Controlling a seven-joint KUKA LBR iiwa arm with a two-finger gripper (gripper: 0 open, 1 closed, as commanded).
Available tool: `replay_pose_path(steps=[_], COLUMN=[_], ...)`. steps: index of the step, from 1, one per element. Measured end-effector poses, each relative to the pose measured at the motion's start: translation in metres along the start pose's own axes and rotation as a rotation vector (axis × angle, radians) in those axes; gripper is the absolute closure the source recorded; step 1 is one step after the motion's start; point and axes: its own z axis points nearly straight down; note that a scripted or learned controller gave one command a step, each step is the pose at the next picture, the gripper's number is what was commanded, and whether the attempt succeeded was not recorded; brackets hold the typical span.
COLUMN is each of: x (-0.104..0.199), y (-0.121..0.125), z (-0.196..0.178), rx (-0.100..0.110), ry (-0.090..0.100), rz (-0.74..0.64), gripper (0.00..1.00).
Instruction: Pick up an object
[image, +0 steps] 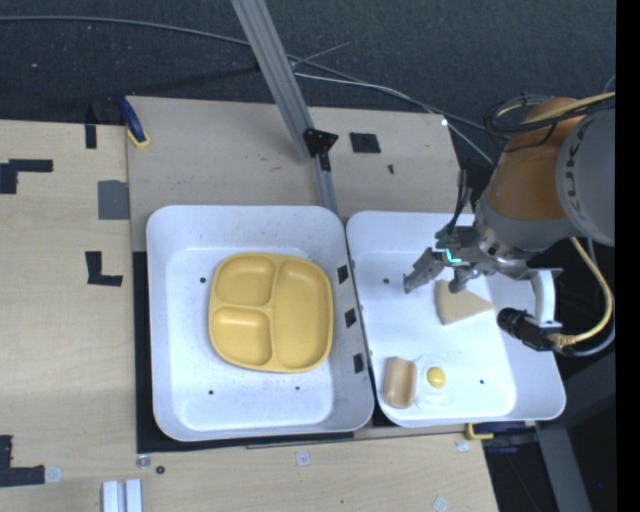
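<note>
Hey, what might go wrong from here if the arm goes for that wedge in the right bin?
The tool hangs right over the tan wedge, toward its upper edge, so a closing grasp may clip the edge and push the wedge away. The wedge's slanted sides could also slip out of a pinch. The toy fried egg and bread roll lie close below, so a shoved wedge might knock into them.

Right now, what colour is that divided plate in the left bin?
Yellow: the divided plate is a plain mustard yellow, seen clearly in the overhead camera view.

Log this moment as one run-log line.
gripper: open, over right bin | wedge: beside it, not held | roll, egg: near edge | plate: left bin
</note>
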Motion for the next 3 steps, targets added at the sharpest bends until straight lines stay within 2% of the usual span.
replay_pose_path(steps=[1, 2, 3], x=[0.000, 0.010, 0.010], y=[0.001, 0.003, 0.004], z=[-0.001, 0.055, 0.102], rx=[-0.002, 0.002, -0.005], ry=[0.000, -0.001, -0.003], rz=[0.000, 0.000, 0.001], gripper=[0.00, 0.00, 0.00])
